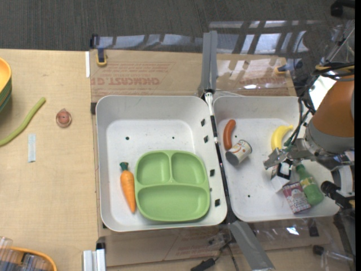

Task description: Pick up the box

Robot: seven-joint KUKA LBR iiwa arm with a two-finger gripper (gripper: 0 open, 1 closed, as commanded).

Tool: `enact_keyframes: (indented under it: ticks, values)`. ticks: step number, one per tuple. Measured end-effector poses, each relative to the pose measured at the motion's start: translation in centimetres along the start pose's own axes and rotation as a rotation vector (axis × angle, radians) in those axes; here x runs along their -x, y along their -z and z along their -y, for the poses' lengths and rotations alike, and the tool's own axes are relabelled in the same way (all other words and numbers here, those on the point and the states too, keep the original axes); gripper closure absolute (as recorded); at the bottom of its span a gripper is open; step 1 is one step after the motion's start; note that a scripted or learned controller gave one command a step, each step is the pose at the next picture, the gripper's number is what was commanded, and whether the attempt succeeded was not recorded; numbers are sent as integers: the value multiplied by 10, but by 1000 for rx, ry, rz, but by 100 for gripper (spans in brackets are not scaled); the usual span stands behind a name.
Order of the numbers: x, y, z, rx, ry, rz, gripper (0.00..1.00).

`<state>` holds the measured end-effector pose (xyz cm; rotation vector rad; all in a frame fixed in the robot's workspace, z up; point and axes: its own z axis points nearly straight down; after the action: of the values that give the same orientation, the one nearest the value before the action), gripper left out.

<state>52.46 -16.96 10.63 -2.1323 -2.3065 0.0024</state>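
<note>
White plastic forms the two shallow bins sitting side by side on the tabletop (51, 196), seen by the camera from above at a slant. The left bin (110, 151) carries a green divided plate (171, 186) and, just beside its left edge, a toy carrot (128, 188). The right bin (256, 205) holds a toy sausage (228, 134), a small tipped can (238, 152) just below it, a banana (278, 136) near the far right, a green bottle (309, 186), and the box (296, 197), a small reddish carton lying flat near the front right corner, touching the bottle's left side.

The gripper (280, 165) hangs low over the right bin, just above and to the left of the box, apart from it. Whether the fingers are spread or closed cannot be told; nothing is seen held.

By judgement the step in hand is the approach, with no grasp made. The next move calls for shifting toward the bin's front right corner, centring on the carton, and descending so as to avoid the bottle pressed against it
</note>
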Motion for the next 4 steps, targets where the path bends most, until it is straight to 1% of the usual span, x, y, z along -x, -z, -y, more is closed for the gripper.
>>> enact_keyframes:
  ticks: [1, 2, 3, 4]
  values:
    - [-32, 11, 44, -2, -65, -1, 0]
    - [10, 2, 46, -2, 58, -18, 0]
    - [11, -14, 47, 3, 157, -4, 0]
    - [11, -6, 47, 2, 155, -4, 100]
